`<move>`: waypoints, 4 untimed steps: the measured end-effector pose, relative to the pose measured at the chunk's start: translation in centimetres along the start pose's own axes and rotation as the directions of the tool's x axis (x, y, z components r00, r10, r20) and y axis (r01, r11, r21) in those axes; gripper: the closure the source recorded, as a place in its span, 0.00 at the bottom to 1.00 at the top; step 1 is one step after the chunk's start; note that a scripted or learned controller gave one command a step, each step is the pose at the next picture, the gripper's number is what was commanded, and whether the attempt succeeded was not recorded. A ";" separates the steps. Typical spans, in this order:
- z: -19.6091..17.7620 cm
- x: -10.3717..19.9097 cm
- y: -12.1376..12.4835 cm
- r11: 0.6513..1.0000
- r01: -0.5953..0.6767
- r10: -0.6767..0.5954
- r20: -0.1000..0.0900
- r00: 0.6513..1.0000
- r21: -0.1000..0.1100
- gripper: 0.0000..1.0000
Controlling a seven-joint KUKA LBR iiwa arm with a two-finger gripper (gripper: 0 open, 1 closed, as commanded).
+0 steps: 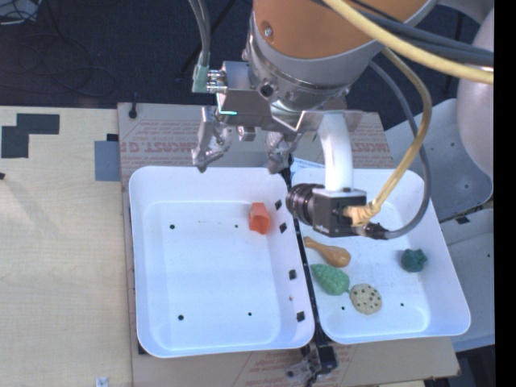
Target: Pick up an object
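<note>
Your fingers [243, 150] hung spread apart and held nothing, above the far rim of the left bin [153, 216]. The orange block [259, 218] sat just below, near the divider — you needed to descend straight, straddling it squarely before closing.

Bright, sharp; white bins glaring
</note>
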State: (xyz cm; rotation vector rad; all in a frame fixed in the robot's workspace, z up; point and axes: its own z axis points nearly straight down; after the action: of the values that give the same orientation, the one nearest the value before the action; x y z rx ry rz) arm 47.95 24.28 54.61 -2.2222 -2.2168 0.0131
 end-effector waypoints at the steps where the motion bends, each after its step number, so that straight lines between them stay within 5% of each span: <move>1: -0.9 -0.1 0.1 1.000 -0.003 0.003 0.002 1.000 0.004 1.00; 2: -0.9 -0.2 0.1 1.000 -0.004 0.004 0.003 1.000 0.004 0.00; 3: -1.9 -0.3 0.2 1.000 -0.007 0.007 0.005 1.000 0.008 1.00; 4: -1.8 -0.3 0.2 1.000 -0.008 0.008 0.005 1.000 0.009 0.00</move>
State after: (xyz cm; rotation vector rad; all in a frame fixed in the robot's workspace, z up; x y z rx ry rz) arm 48.17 23.98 56.43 -2.2297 -2.2056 0.0289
